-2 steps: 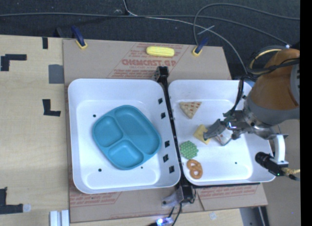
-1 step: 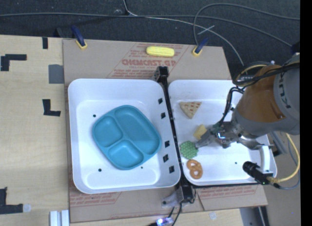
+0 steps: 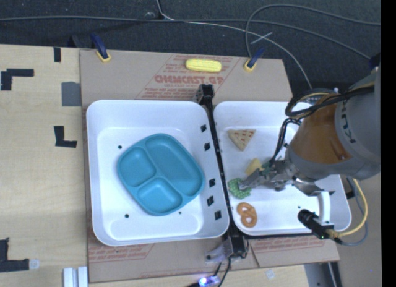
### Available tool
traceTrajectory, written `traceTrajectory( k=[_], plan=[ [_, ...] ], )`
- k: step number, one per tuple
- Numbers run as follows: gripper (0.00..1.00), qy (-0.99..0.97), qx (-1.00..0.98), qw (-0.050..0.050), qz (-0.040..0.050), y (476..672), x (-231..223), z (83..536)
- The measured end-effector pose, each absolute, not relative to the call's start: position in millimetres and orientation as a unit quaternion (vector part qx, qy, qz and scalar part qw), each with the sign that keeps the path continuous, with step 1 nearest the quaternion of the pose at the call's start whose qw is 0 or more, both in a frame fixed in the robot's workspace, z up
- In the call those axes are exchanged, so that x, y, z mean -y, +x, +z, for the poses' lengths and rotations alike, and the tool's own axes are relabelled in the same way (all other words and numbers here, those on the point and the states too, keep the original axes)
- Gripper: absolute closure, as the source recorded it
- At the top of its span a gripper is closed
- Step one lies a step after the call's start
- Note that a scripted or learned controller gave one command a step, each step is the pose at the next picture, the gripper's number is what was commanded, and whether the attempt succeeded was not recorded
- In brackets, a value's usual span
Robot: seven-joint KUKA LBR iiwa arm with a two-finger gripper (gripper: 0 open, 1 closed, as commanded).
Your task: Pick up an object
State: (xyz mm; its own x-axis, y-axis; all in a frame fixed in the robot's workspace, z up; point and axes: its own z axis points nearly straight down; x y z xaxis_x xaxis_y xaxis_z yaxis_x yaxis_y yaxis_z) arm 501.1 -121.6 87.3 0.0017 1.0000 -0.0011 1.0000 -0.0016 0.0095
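The right bin (image 3: 272, 112) holds a tan wedge-shaped piece (image 3: 242, 138) near its back, a small yellow piece (image 3: 253, 166), a green leafy piece (image 3: 236, 187) and an orange pretzel (image 3: 247, 214) near its front. My gripper (image 3: 247, 184) reaches in from the right, low over the bin floor, its tip right at the green piece and just below the yellow one. The grey arm with its orange band (image 3: 318, 140) covers the right half of this bin. A blue sectioned plate (image 3: 160, 173) lies in the left bin (image 3: 105, 218).
A yellow corn-like object (image 3: 203, 65) lies on the cardboard sheet behind the bins. Two blue clamps (image 3: 99, 48) hold the cardboard's back edge. Black clips run down the divide between the bins. Cables cross the dark surface at the top.
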Motion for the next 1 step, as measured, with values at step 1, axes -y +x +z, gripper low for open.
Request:
traceTrajectory(
  k=[1],
  plan=[
    [1.00, 0.707, -0.707, 0.004, 0.0064, 503.5, 119.3, 101.1]
  ],
)
